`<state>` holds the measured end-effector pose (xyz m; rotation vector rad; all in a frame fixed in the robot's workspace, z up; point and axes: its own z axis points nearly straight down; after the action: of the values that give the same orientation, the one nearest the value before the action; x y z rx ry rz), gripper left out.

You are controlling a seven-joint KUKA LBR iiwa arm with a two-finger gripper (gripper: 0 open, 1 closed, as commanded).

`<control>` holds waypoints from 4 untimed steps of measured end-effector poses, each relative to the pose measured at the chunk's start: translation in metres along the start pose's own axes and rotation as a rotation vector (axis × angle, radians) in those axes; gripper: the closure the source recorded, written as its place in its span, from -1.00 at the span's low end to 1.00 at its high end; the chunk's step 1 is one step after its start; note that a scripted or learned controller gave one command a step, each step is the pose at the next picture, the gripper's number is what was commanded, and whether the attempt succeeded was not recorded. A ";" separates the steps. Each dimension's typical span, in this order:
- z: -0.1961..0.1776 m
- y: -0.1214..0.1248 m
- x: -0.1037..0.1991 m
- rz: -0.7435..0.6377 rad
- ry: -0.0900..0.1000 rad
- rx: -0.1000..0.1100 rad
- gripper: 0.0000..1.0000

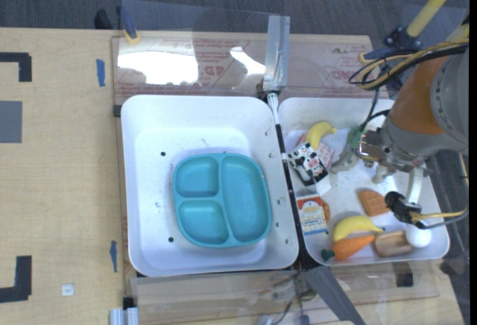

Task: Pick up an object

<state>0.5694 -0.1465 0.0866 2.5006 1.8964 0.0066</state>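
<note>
My gripper [389, 167] hangs over the right side of the right bin [440, 249], under the grey arm with its orange band. Just below it lies an orange cracker-like piece [372, 202]. Left of it are a small yellow banana [320, 133], a pale green item [347, 144] and a black-and-white patterned piece [308, 162]. Along the bin's front lie a small carton with an orange label [313, 214], a second banana [356, 226], a carrot [350, 245], a brown bread-like piece [393, 243] and a white egg [419, 237]. I see nothing between the fingers.
The left bin [141, 167] holds a teal divided plate [220, 199]. A ridge where the two bins meet runs between them. A clear panel and a metal post stand behind the bins. Yellow cables loop at the upper right.
</note>
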 end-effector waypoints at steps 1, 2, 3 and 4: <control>-0.053 0.070 0.005 -0.238 -0.002 0.000 -1.00; -0.004 0.082 -0.020 -0.158 -0.004 -0.005 -1.00; -0.011 0.080 -0.017 -0.163 -0.003 0.001 1.00; 0.001 0.046 -0.037 -0.108 -0.002 0.003 1.00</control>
<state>0.6034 -0.1946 0.0861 2.3949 2.0290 0.0009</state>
